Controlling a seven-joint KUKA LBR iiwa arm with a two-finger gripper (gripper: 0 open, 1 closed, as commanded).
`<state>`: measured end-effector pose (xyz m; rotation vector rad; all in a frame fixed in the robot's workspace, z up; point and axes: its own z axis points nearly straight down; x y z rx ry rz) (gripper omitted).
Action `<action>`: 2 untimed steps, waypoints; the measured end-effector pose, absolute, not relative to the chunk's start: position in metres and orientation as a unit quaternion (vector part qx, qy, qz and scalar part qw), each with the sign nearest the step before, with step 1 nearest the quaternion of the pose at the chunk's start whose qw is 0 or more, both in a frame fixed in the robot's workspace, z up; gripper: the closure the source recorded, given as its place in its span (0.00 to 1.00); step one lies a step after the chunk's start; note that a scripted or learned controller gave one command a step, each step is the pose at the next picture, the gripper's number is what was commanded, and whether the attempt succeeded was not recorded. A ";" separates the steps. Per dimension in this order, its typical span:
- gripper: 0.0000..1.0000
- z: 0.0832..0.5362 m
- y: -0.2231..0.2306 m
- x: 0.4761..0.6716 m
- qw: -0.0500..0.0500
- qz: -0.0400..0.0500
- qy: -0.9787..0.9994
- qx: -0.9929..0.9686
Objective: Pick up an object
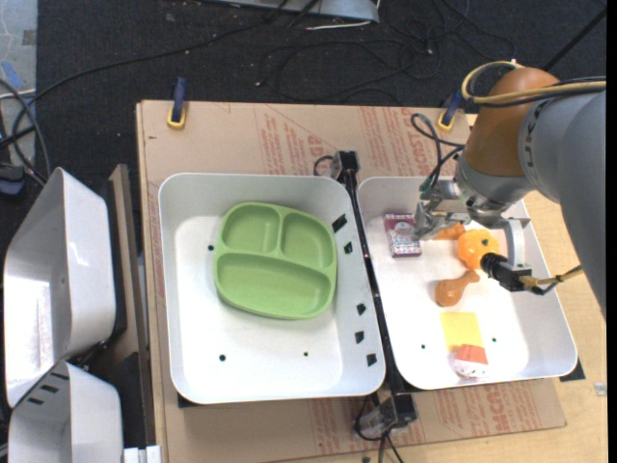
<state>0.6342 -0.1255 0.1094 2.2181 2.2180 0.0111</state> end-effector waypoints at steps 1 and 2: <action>1.00 0.171 -0.120 0.635 0.002 0.001 0.708 0.706; 1.00 0.217 -0.120 0.637 0.002 0.001 0.708 0.706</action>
